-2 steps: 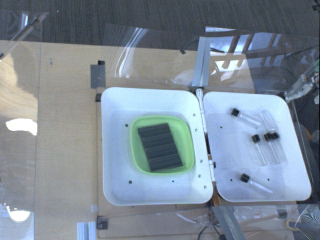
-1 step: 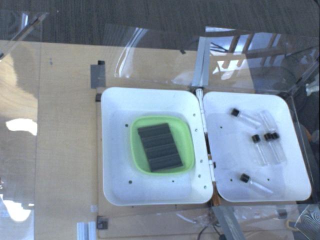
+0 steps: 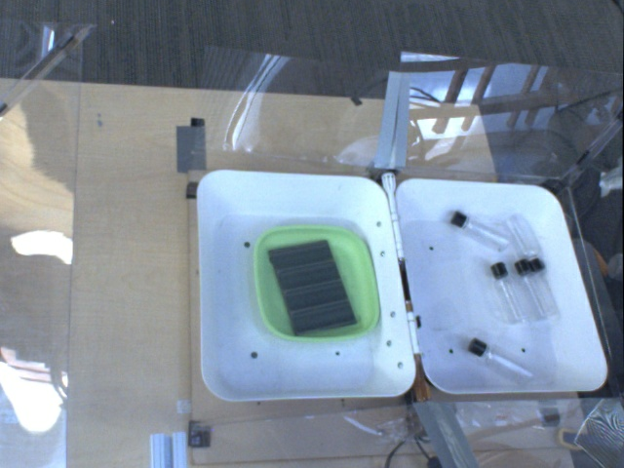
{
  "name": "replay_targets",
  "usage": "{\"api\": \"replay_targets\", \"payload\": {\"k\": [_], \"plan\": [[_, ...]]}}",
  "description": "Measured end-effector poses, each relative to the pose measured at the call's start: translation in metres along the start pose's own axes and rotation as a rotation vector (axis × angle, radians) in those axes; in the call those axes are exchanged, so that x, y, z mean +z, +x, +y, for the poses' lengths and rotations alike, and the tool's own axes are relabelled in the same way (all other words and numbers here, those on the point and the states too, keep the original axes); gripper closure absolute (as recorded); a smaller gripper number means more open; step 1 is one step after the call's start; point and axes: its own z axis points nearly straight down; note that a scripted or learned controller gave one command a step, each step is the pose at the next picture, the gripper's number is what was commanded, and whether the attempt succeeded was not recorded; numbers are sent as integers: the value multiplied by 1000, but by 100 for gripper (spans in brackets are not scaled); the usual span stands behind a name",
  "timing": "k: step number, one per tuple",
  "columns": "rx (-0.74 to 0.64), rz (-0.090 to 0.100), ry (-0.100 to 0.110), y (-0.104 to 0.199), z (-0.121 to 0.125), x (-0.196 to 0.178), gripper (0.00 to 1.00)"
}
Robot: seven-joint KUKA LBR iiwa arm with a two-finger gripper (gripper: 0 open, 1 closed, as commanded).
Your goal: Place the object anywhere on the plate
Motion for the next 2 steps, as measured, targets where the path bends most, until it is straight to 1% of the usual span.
{"api": "replay_targets", "payload": {"k": [2], "plan": [[174,1,-2,44,102,0,0]]}}
